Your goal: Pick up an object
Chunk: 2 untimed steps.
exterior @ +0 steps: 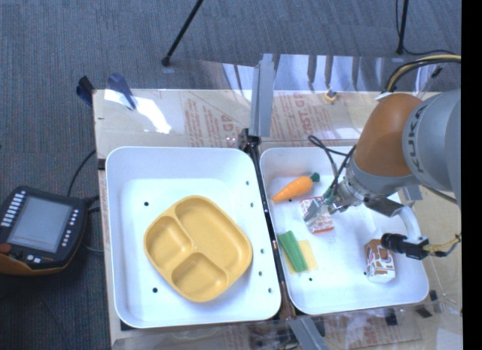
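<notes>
Reaching in from the right edge of the bench, the grey arm with its orange band [384, 141] hangs over the right-hand shallow white bin [410, 284]. Its two-finger gripper [329, 204] sits low near the middle of that bin, right at the top edge of a small red-and-white carton [319, 218]; the fingers look closed on the carton's top, though the view is too small to be certain. Toward the bin's back left corner lies an orange toy carrot with a green top [294, 187]. By the left wall rest a green stick [291, 251] and a pale yellow slab [305, 253], touching. A brown-and-white box [379, 260] lies near the right wall. A yellow divided plastic plate [197, 248] fills the middle of the left white bin [124, 168].
</notes>
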Tool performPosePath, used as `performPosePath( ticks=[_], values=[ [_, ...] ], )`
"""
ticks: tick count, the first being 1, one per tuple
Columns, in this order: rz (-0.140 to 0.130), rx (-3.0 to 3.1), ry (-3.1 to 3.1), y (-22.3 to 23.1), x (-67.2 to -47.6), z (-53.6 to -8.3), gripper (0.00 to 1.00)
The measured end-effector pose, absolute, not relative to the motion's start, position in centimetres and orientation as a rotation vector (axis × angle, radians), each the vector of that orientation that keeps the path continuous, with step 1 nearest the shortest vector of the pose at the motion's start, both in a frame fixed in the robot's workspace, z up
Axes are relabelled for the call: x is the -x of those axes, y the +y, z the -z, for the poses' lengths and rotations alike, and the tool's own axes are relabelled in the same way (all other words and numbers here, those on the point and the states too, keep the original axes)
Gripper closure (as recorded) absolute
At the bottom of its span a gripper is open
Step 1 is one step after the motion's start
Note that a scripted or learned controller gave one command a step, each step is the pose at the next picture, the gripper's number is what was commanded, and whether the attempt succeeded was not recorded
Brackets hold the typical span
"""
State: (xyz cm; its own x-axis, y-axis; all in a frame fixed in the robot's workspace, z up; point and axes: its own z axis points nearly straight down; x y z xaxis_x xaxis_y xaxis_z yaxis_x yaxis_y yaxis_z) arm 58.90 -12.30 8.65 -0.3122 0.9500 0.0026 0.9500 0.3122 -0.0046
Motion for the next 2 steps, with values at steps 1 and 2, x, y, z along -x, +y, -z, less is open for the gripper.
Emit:
performPosePath(
  ticks=[1, 2],
  values=[
    [0.007, 1.902, -2.505, -5.0, -64.3, -19.1, 1.00],
    [0.010, 1.803, -2.581, 0.1, -64.6, -31.2, 1.00]
  ],
)
